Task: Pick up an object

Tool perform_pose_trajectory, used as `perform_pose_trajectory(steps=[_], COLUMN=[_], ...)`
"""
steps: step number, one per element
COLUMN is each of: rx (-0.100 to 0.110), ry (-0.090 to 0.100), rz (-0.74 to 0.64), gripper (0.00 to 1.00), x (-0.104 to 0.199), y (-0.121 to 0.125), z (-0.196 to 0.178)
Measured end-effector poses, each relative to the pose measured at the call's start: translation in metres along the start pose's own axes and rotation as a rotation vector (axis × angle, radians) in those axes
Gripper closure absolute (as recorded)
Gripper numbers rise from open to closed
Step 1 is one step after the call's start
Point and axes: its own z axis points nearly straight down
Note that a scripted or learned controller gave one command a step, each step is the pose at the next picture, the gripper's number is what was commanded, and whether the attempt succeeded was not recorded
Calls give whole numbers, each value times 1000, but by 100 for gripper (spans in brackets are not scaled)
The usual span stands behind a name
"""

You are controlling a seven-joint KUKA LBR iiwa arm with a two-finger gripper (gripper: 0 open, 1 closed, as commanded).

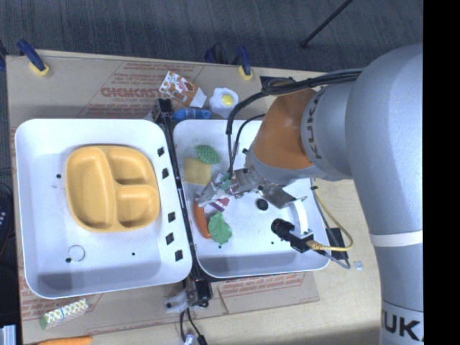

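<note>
Two white bins: the left bin [29, 192] holds one yellow divided tray [111, 187]; the right bin [251, 261] holds one yellow block [196, 169], two green pieces [208, 153] and one orange carrot [202, 221]. The gripper [221, 191] sits at the carrot's 1 o'clock, among small clutter. Its opening and any hold cannot be told.

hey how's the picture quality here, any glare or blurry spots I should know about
Camera view: even, soft lighting, faint shadows along the walls of the left bin; no harsh glare, just a mild sheen on the yellow tray. The arm looms large and close. The clutter beside the hand in the right bin is small and hard to resolve.
</note>
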Motion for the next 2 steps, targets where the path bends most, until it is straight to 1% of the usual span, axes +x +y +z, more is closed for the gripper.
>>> perform_pose_trajectory(steps=[1,2], rx=[10,12], ry=[3,3], rz=[2,-2], gripper=[0,100], x=[-5,-5], y=[45,45], z=[7,-3])
